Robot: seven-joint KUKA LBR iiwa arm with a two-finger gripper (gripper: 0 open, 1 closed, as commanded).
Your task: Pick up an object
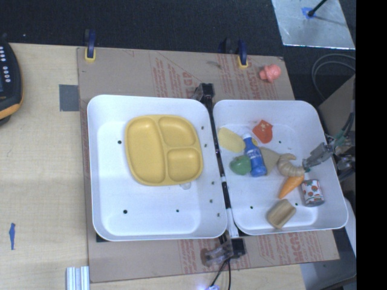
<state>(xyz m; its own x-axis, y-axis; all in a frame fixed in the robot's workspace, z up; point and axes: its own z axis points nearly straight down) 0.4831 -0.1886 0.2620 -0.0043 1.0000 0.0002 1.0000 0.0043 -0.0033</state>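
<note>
Wooden bench, two white bins; taking the right bin (326, 116) as landmark, a tan block (280, 213) lies by its near rim, then the carrot (291, 185), probably light, rigid, best pinched mid-body; the gripper (316, 157) just beyond, spread, grasping nothing

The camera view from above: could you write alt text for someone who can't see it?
Two shallow white bins sit side by side: the left bin holds a yellow divided tray, the right bin small toys including a blue bottle and a carrot. The gripper reaches in from the right edge.
</note>
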